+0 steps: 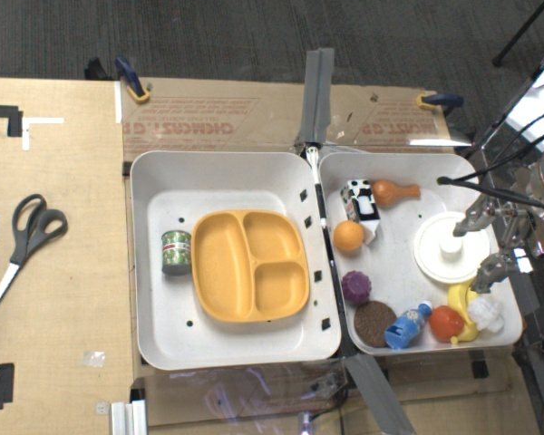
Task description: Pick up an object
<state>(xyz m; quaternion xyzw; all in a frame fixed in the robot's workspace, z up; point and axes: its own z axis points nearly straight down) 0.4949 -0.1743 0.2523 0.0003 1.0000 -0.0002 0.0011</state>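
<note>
The right bin [408,166] holds several small objects: a black-and-white box [360,201], an orange ball [348,236], an orange gourd shape [394,191], a white round disc with a knob [446,247], a purple lump [355,285], a brown round piece [374,323], a blue bottle [404,328], a red ball [446,322], a yellow banana [462,299] and a white crumpled piece [486,314]. My gripper [471,256] reaches in from the right, low over the disc's right edge. Its fingers stand apart, one above and one below that edge, with nothing gripped between them.
The left bin [154,270] contains an orange divided plate [250,265] and a small green can [176,251]. Scissors [25,234] lie on the wooden bench at the left. Clamps and cardboard sit behind the bins. Cables hang at the right edge.
</note>
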